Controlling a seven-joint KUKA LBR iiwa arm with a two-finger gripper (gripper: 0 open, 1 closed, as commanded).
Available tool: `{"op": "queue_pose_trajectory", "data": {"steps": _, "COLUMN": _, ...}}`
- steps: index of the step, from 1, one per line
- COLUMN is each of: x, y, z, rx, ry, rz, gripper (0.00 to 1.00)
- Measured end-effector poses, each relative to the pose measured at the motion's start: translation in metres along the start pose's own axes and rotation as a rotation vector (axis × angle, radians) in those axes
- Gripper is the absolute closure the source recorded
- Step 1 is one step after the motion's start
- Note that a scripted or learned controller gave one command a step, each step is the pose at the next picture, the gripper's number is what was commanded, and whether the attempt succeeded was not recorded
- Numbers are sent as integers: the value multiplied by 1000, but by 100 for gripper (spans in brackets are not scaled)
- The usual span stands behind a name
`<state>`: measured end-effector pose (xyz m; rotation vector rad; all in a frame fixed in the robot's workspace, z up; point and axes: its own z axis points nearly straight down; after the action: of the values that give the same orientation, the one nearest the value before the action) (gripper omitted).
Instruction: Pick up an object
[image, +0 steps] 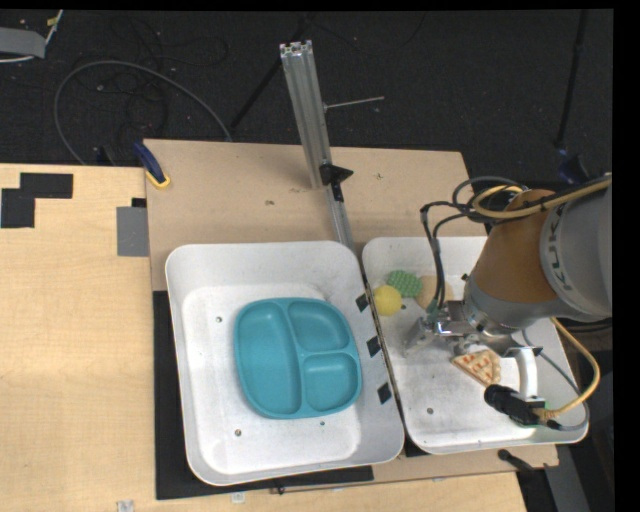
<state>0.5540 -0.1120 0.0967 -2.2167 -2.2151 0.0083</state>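
you see the gripper low in the right bin, near the yellow ball and pizza-slice toy. the teal divided tray fills the left bin.

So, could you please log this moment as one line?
arm: over right bin | tool: low near yellow ball | teal tray: left bin
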Motion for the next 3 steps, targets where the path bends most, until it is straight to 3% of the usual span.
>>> {"op": "queue_pose_trajectory", "data": {"steps": 1, "x": -2, "y": 1, "z": -14, "rx": -3, "ry": 0, "rz": 6, "gripper": 100}}
{"op": "queue_pose_trajectory", "data": {"steps": 3, "x": -11, "y": -8, "z": -102, "rx": -10, "ry": -2, "rz": 5, "gripper": 100}}
